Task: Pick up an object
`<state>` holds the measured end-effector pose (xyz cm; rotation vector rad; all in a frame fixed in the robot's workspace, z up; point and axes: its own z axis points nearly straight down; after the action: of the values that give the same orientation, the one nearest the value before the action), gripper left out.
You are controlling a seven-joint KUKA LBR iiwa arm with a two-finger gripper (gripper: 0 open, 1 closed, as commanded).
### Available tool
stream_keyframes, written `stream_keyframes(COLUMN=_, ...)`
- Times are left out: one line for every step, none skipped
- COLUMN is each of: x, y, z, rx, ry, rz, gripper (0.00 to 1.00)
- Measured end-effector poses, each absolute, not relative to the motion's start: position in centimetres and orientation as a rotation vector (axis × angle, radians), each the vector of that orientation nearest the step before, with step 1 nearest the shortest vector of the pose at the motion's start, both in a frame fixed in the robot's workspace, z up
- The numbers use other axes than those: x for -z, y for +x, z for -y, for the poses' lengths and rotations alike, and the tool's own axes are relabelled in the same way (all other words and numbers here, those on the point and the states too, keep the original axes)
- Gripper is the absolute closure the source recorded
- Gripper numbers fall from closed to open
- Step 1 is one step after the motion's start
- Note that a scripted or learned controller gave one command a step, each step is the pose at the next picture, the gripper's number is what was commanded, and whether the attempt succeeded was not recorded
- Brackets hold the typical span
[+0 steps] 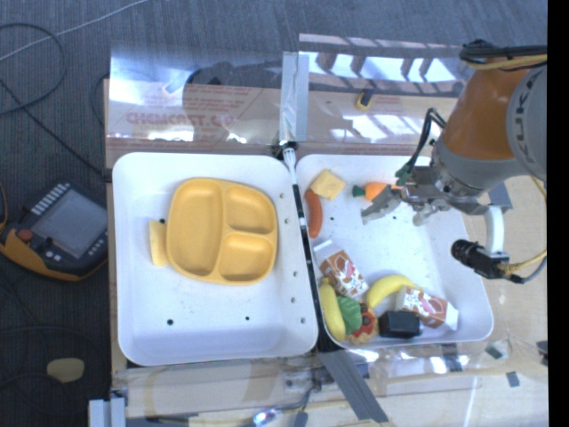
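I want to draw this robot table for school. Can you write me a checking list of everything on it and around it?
Surface: two white bins side by side, left bin and right bin.
Job's things: right bin holds a banana, a hot dog, a cheese-like yellow block, a black block and small packets.
Clutter: a yellow divided tray in the left bin.
Gripper: gripper hangs over the right bin, holding nothing seen.
Cables: white cable on the floor.
Surroundings: handheld controller on dark carpet.
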<state>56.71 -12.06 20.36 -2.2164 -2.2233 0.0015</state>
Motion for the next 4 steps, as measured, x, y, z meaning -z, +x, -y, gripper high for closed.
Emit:
stream_keyframes(x=-13.0, y=54.4, z=9.7, rx=0.018, ry=-2.340, rz=2.118, gripper=0.00)
stream_keyframes(x=-9.9, y=51.6, z=11.7, rx=0.012, ry=-2.324, rz=2.141, gripper=0.00)
stream_keyframes(x=-9.2, y=49.1, z=10.8, rx=0.019, ry=-2.389, rz=2.079, gripper=0.00)
stream_keyframes(x=-9.2, y=49.0, z=10.2, rx=0.012, ry=-2.242, rz=2.234, gripper=0.00)
